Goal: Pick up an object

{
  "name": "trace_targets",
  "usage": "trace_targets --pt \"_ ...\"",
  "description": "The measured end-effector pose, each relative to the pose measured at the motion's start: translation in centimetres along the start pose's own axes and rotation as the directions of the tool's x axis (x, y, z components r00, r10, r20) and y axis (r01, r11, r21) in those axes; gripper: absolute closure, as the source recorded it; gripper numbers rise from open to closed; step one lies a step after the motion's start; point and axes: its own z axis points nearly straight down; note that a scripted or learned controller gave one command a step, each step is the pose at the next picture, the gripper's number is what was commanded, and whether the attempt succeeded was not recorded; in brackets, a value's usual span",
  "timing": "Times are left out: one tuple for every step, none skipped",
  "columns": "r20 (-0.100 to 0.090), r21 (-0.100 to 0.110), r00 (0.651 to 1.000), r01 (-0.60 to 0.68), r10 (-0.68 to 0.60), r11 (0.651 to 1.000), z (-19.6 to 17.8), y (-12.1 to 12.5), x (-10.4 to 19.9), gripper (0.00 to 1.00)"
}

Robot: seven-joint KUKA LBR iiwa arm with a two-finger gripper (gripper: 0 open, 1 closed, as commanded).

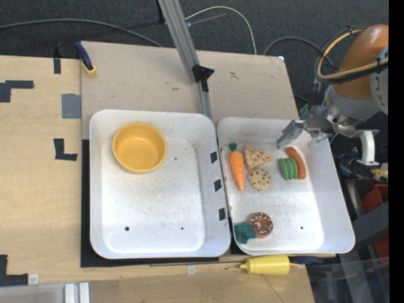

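The right bin [315,232] holds several toy foods: an orange carrot [237,169], a pizza slice [255,157], a round cookie [260,179], a green pepper [288,168], a red sausage [297,161], a brown donut [260,223] and a dark green piece [243,232]. My gripper [302,132] hangs over the bin's upper right part, just above the sausage and pepper. Its fingers look spread, with nothing between them.
A yellow bowl [139,147] sits at the upper left of the left bin [158,232]. A yellow bottle [268,265] lies on the bench in front of the right bin. A slanted metal bar [183,36] crosses above the bins. Cables run behind.
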Motion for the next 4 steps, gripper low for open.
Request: trace_targets --pt "-0.001 0.001 1.0 0.0 0.0 1.0 5.7 -0.8 -0.7 0.0" --pt "0.001 -0.011 1.0 0.002 -0.002 1.0 9.7 -0.5 -0.6 0.0" --pt "0.001 -0.008 1.0 0.003 -0.003 1.0 8.8 -0.6 -0.6 1.0" --pt "0.001 -0.011 1.0 0.0 0.0 1.0 2.6 -1.0 -1.0 1.0"
